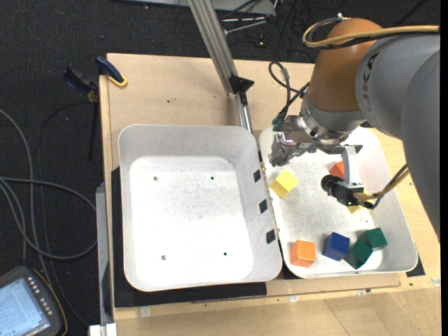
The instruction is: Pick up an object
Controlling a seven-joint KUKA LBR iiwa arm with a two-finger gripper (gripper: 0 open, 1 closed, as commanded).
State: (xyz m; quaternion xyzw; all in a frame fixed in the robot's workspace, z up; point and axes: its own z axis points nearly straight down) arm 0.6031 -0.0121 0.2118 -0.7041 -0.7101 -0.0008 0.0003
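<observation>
The gripper (283, 150) hangs low in the right bin (399, 247), just above the yellow block (285, 184), probably its target. Jaw state: cannot tell. 4 other blocks lie near the front rim.

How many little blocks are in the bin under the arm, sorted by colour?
Yellow block: 1
Orange block: 1, plus an orange piece partly hidden by the arm, so 2
Blue block: 1
Green blocks: 2
Total: 6

High fixed camera, slanted down over both bins (133, 208)
</observation>
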